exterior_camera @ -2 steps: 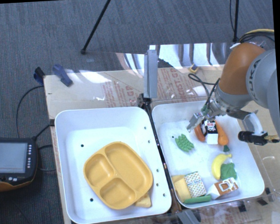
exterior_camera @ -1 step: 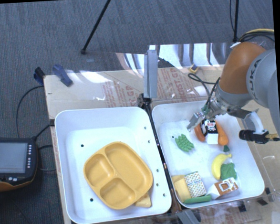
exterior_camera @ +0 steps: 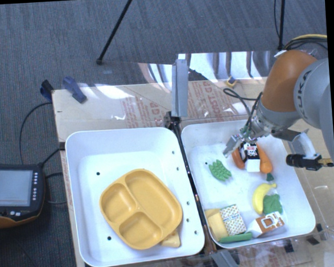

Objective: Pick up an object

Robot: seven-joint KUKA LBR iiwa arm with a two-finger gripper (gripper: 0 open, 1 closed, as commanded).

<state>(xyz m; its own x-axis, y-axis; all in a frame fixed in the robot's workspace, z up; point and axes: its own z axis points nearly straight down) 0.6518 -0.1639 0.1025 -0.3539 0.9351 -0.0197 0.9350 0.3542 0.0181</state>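
End effector (exterior_camera: 240, 144) low over right bin (exterior_camera: 197, 139), beside carrot (exterior_camera: 265, 162).

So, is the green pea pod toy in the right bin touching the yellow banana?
Apart. In the camera view, the green pea pod lies alone toward the right bin's left side, with bare white floor between it and the yellow banana lower right.

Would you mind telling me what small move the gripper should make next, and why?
Probably a short straight descent. The gripper hangs in the right bin over a tight cluster, an orange piece, a white block and a carrot, with nothing visibly between its fingers. Whether it is centred on one item is hard to tell.
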